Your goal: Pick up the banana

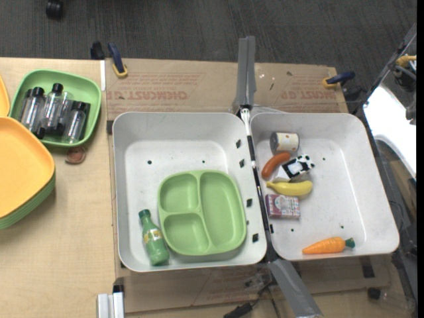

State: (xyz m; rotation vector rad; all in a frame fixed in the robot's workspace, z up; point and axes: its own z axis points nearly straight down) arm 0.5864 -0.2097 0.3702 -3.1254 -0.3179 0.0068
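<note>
1. Dark carpet runs across the top, and below it sits a wooden bench with a sheet of cardboard [172, 88] under the two white bins.
2. Left bin [126, 177]: a green divided tray [202, 214] sits toward the near side, with a small green bottle [153, 238] lying just beside its left edge.
3. Right bin [371, 177]: everything is bunched along its left wall.
4. The banana [290, 187] lies flat, roughly crosswise, in the left half of that right bin, close to the divider between the bins.
5. Just behind the banana there's a black-and-white toy [298, 167] and an orange-red sausage thing [275, 163]. They look close enough to touch it, but I can't say for sure.
6. A small can [285, 140] lies on its side further back.
7. A pink carton [283, 206] sits right in front of the banana, on the near side.
8. A toy carrot [326, 246] lies well apart from that bunch, by the near rim.
9. Off to the left on the bench: a green tray of dark-capped bottles [56, 108] and a stack of orange plates [20, 171].
10. Claw apart or together: can't tell.
</note>
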